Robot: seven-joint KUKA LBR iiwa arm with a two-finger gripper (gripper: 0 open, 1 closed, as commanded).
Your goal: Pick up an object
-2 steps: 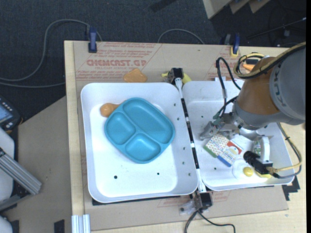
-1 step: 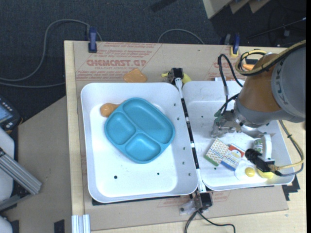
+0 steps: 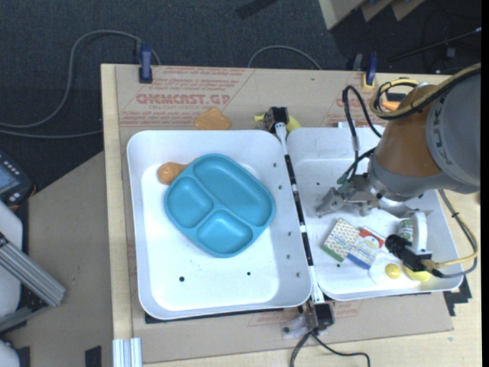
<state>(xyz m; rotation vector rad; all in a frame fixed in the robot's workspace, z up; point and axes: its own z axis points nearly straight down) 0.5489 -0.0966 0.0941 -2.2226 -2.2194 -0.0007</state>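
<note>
Where the desk shows its near edge, two white bins sit side by side on it, their inner rims touching along a dark seam. Nearest in the right bin lies a packet, flat on the floor with a speckled face, its corners turned at a slant to the walls. Just right of it, touching or nearly so, lies a small box printed in red, white and blue.

Just beyond the packet, the hand hangs low over the same bin's floor, pointing toward the seam. It is close to the packet but apart from it, and nothing shows in its grip; whether it is wide or narrow I cannot tell. The arm, orange-banded and grey, reaches in from the right across the bin's far half.

Across the seam, the left bin holds a blue plate with three compartments, lying flat near the middle. An orange piece peeks out from under the plate's far left edge.

Farther back, past the left bin's rim, another orange lump rests on the bare desk beside red lettering. Two blue clamps grip the desk's far edge, well apart. A grey cable loops over the dark floor behind.
</note>
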